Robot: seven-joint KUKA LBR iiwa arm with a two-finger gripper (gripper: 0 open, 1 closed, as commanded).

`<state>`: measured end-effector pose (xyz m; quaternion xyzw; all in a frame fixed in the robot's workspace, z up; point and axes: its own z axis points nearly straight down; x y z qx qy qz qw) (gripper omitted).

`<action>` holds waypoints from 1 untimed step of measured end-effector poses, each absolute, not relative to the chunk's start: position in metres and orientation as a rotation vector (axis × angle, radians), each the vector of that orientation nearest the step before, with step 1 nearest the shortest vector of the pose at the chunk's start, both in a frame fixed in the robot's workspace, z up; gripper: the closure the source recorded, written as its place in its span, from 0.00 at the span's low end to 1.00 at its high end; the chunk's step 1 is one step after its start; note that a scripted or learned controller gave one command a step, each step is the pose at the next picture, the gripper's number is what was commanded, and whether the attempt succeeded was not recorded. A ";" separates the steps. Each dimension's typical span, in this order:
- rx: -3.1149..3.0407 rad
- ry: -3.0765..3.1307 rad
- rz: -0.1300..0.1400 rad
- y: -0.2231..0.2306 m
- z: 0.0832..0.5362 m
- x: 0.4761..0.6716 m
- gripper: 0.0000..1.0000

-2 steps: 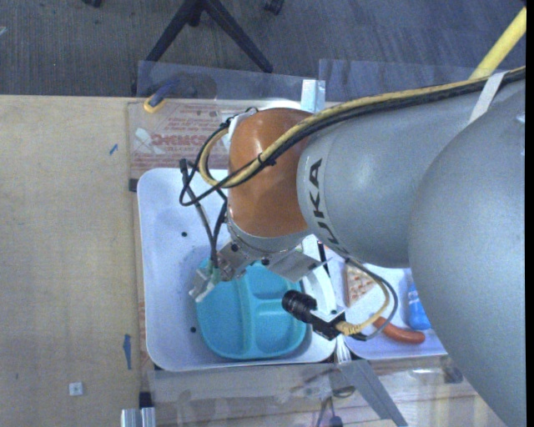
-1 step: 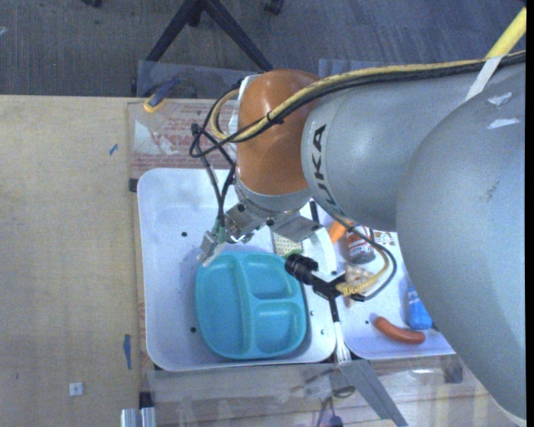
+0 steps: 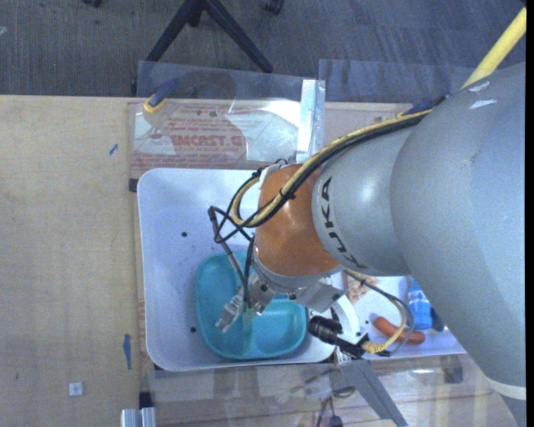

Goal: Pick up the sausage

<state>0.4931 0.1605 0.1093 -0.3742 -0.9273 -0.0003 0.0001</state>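
This looks like a robotics lab rather than a home or shop. A large grey industrial arm (image 3: 434, 192) with an orange band (image 3: 288, 225) and loose yellow and black cables (image 3: 250, 196) reaches over a plain wooden desk (image 3: 67, 250). Shallow white bins (image 3: 167, 200) sit on the desk, one holding a teal bowl (image 3: 250, 325) and the other a few small toy-like objects near the desk's near edge. Bits of blue tape (image 3: 127, 350) mark the desk surface. Beyond the desk's far edge lies grey carpet (image 3: 75, 42) with the black legs of a stand (image 3: 209, 25), and clear plastic sheeting (image 3: 234, 100) covers a printed board.
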 end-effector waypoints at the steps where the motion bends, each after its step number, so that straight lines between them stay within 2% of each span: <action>1: -1.265 -2.867 0.005 0.154 0.113 0.578 1.00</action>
